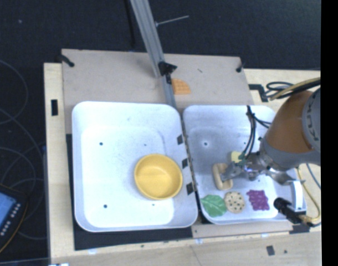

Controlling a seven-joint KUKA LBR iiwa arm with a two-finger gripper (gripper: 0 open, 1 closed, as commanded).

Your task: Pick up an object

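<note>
Desk edge (130,254): nearest the camera at 6 o'clock, bare wood below both bins; anything you knock over the right bin's low front rim could end up here.
Front row: a green leaf-shaped piece (214,205), a speckled cookie (234,201) and a purple grape cluster (258,199) lie close together at 5 o'clock in the right bin (213,121). They look flat, so you risk a slipping grasp or dragging a neighbour along.
Yellow bowl (158,176): sits alone in the left bin (102,126), toward 7 o'clock from the frame's centre, well apart from the arm; no hazard there.
Tan object (219,175): a small tan piece just behind the cookie, right beside the gripper's tip. It looks like the likeliest target, though you could nudge it away instead of trapping it.
Gripper (235,172): low over the right bin at 4 o'clock, tip touching or almost touching the tan object. I cannot tell how it is set, nor whether anything sits in it.
Cables (251,132): black leads hang from the wrist over the bin; they could snag on a lift.
Arm (291,132): its bulk hides the bin's right part from you.
</note>
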